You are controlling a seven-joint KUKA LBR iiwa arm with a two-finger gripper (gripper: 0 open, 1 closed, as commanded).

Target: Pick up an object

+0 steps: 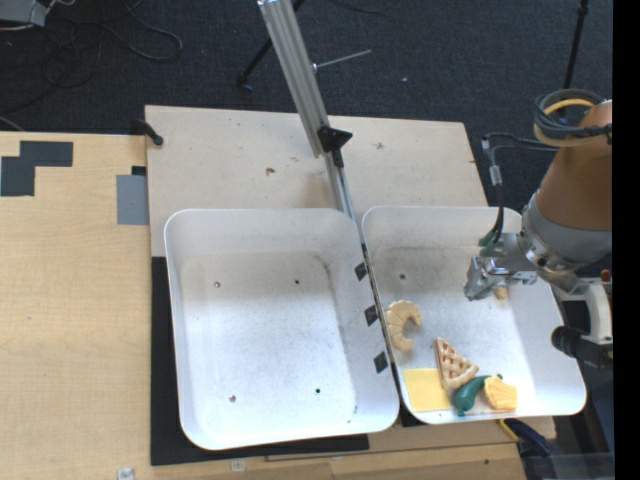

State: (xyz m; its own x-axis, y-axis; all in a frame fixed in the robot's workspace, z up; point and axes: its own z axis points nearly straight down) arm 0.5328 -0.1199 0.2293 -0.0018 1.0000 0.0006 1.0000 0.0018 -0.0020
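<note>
The gripper [487,280] hangs over the right bin [440,230], at about 3 o'clock in the bin. I cannot tell how it is set, because it is small and dark against the arm. Nothing shows in it.

The things to pick are all low in the same bin. A tan croissant toy [404,323] lies at about 9 o'clock, just beside the divider [370,303] between the bins. A waffle-like wedge [455,362] lies at about 6 o'clock. Under it are a flat yellow square [424,388], a small green thing [467,396] and a yellow block [501,395]. These sit close, some touching.

What could go wrong? The gripper is well apart from every toy, so if it drops straight down it may grab only the bare floor. The pile at 6 o'clock is crowded, so it may push one toy into another or catch two. The flat square looks too thin to pinch. The croissant is near the wall, so a finger may bump the divider. The left bin [265,328] sits at 9 o'clock.
</note>
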